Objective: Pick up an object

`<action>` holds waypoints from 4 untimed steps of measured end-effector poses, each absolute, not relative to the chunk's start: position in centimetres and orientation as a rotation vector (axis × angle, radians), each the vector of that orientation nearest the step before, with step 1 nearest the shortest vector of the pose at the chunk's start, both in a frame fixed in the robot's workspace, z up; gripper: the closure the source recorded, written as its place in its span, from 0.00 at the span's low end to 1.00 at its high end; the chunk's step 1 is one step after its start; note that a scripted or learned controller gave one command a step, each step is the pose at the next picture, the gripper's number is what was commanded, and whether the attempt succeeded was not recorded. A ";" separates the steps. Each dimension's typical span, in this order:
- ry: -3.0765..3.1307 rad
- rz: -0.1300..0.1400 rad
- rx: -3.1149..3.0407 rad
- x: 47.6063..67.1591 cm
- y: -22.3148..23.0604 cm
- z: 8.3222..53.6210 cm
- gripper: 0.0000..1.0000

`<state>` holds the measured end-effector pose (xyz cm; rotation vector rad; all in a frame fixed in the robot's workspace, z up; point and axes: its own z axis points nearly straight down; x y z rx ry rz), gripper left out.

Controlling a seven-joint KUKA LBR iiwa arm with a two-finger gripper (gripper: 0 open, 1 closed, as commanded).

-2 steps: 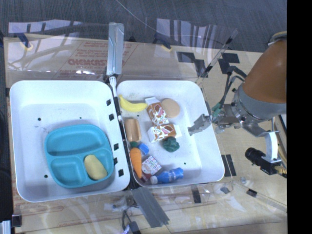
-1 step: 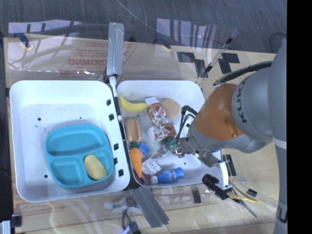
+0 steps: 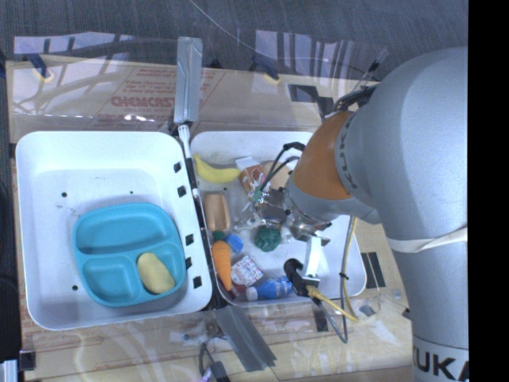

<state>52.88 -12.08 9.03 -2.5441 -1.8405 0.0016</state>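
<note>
Grey and orange, the arm [image 3: 398, 173] reaches over the right bin [image 3: 359, 273], its gripper [image 3: 274, 217] low above a dark green object [image 3: 268, 238] among a banana [image 3: 215, 171], carrot [image 3: 222, 264] and bottle [image 3: 270, 290]. Whether it grasps anything cannot be told. A yellow lemon-like piece [image 3: 156, 271] lies in the blue tray [image 3: 119, 237], left bin [image 3: 48, 237].

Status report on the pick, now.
Gripper down in right bin, fingers hidden. Nothing seen held. Green object right under it. Banana, carrot, bottle crowd close.
</note>
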 end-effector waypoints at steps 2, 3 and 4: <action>-2.271 -0.005 -2.174 53.8 -17.1 9.4 0.00; -2.059 0.000 -2.375 53.1 -20.5 14.4 0.00; -2.219 -0.005 -2.231 52.9 -13.1 9.4 0.00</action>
